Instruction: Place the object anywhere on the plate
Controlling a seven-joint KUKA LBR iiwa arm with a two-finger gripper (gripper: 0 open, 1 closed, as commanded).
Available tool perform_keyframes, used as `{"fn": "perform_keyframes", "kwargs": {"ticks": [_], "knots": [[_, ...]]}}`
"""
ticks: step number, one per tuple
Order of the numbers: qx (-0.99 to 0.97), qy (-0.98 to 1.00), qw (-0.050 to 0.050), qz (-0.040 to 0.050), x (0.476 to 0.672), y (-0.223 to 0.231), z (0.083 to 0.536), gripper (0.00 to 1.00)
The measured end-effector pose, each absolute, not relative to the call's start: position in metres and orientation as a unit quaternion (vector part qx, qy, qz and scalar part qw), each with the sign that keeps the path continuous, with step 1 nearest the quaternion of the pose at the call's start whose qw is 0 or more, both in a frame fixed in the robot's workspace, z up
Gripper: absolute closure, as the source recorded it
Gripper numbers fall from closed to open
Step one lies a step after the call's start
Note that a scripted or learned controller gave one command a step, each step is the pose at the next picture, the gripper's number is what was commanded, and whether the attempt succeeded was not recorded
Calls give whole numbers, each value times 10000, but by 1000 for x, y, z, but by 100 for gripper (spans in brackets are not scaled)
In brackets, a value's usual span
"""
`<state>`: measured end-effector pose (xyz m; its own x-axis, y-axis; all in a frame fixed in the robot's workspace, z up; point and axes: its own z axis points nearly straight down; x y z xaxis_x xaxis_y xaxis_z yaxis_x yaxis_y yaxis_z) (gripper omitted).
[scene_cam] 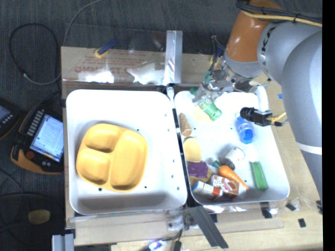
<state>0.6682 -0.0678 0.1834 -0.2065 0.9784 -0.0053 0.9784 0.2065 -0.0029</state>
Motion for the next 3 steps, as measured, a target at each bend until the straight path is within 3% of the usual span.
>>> {"fn": "perform_keyframes", "kwargs": {"ticks": [1, 2, 3], "knots": [[5047, 8633, -5, -2, 649, -8, 183, 100], [5509, 8346, 0, -2, 628, -84, 199, 100], [4609, 8875, -16, 4, 562, 4, 183, 100]]}}
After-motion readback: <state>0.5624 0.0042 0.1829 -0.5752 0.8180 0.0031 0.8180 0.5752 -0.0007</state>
